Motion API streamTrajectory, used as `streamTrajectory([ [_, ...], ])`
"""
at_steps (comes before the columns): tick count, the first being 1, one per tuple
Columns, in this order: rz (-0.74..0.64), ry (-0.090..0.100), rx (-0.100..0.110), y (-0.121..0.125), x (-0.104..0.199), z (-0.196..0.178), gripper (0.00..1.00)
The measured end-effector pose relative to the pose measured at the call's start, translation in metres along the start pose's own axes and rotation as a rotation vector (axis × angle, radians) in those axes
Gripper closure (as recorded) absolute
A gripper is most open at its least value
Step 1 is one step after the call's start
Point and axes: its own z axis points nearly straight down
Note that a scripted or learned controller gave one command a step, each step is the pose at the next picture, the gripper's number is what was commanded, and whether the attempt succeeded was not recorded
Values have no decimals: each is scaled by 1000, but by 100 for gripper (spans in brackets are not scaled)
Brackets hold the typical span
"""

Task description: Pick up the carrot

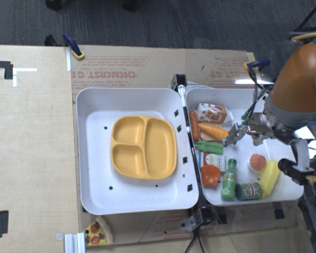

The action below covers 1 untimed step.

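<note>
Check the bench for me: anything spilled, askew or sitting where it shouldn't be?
One oddity: a toy pizza slice lies outside the bins, on the cardboard just past the left bin's near corner. The yellow divided plate sits flat in that bin. In the right bin the carrot lies among the other toy foods, with the end effector beside it.

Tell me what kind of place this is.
Probably a robotics lab bench: a robot arm reaches over two white bins, one holding toy food such as a carrot, with clamped cardboard underneath and office carpet beyond.
</note>
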Motion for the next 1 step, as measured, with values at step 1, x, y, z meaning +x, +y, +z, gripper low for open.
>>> streamTrajectory([
  [1,123,0,-5,68,-6,107,0],
])
